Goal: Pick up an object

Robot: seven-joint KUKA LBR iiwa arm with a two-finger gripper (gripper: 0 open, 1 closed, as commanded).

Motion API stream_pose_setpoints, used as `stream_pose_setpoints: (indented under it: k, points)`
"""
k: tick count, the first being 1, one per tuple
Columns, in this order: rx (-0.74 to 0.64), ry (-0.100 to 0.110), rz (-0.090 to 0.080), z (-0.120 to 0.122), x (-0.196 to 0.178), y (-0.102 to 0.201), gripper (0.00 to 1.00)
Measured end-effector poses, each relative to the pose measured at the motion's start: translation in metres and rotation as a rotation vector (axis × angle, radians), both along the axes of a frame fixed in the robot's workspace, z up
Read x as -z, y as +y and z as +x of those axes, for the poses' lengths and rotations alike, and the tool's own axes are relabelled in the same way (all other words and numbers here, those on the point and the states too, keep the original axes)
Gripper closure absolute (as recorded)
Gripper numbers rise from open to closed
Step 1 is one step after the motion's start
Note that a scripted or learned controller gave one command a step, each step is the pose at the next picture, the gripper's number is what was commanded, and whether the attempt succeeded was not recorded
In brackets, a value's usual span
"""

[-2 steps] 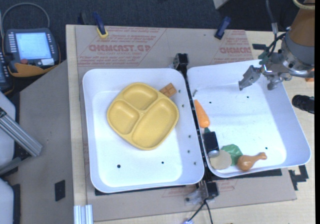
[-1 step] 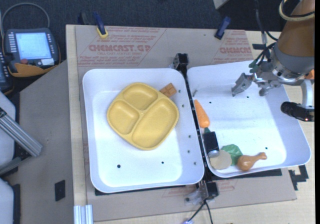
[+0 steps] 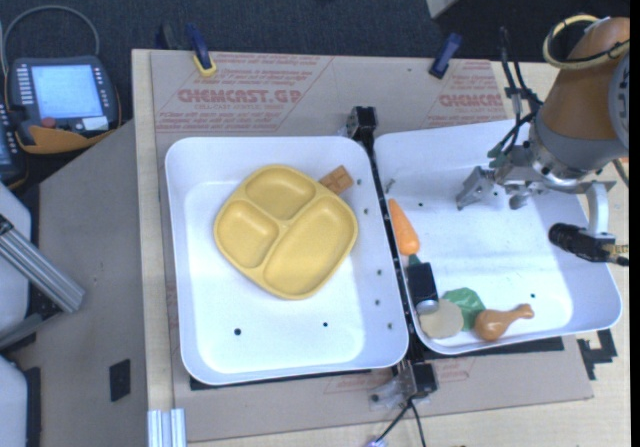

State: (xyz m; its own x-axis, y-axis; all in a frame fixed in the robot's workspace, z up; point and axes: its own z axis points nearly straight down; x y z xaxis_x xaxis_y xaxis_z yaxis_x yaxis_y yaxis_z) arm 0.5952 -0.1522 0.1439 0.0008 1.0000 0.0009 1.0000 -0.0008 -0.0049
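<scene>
- Gripper (image 3: 492, 187): over right bin (image 3: 585, 310), upper part; fingers spread, gripping nothing.
- Nearest target, carrot (image 3: 402, 226): beside the bins' divider, toward view left and slightly below the gripper.
- Long axis: roughly along divider (approach fingers across it).

arm (image 3: 590, 75) | cut off at right edge (wrist upward)

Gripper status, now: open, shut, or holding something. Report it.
Gripper: over the right bin, nothing visible between its fingers; open or shut cannot be told.
</scene>
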Motion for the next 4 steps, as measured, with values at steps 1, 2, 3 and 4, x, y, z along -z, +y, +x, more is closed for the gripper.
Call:
stream_pose_setpoints:
  k: [1, 2, 3, 4]
  points:
    - [-0.001, -0.005, -0.002, 0.001, 0.05, 0.0, 0.0]
    - [0.0, -0.015, -0.007, 0.003, 0.035, -0.002, 1.0]
    - [0.001, -0.011, -0.003, -0.004, -0.024, -0.007, 1.0]
    - [-0.002, -0.01, -0.003, -0.003, -0.077, -0.007, 1.0]
